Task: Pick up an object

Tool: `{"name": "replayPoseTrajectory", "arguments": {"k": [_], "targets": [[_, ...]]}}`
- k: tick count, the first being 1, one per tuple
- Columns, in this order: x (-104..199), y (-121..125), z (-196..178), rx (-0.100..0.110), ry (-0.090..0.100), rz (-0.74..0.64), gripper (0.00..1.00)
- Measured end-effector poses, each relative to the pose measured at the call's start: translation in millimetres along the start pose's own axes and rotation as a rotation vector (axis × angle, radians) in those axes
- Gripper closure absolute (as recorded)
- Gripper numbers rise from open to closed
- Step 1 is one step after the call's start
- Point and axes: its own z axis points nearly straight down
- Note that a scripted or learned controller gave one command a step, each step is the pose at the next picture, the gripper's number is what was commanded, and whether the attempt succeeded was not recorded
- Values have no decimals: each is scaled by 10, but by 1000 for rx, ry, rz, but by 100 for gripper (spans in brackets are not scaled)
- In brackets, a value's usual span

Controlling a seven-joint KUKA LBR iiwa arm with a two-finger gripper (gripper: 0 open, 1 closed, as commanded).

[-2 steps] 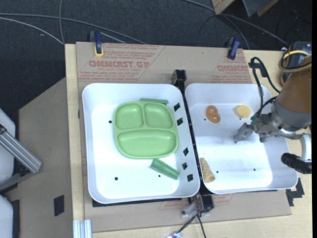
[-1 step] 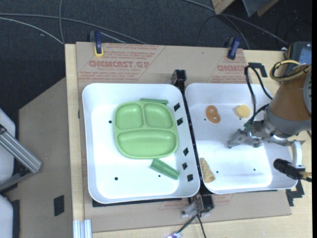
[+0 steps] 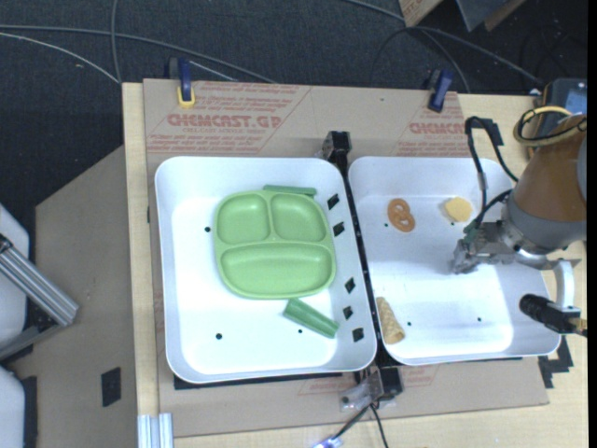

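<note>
Two bins: side by side on my table [image 3: 233, 110], a left bin [image 3: 187, 278] and a right bin [image 3: 448, 334], both shallow and white.
Arm: mine [image 3: 550, 189], grey with an orange band, reaching in from the right over the right bin.
Green plate [image 3: 275, 245]: three compartments, lying in the middle of the left bin.
Green sticks: one [image 3: 311, 317] lies just below the plate near its lower right edge; another [image 3: 289, 191] peeks out along the plate's top edge.
Jaws [image 3: 465, 258]: low over the right bin's floor, near its middle right; I cannot tell how wide they stand, and I see nothing between them.
Brown roll [image 3: 389, 320]: at the right bin's lower left corner, well apart from my jaws.
Pretzel [image 3: 401, 215]: upper left of the right bin.
Yellow piece [image 3: 457, 209]: just right of the pretzel, above my jaws.
</note>
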Motion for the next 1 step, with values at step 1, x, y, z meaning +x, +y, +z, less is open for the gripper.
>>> {"name": "replayPoseTrajectory", "arguments": {"k": [1], "targets": [[-33,16,-437,-4,-3,-1,100]]}}
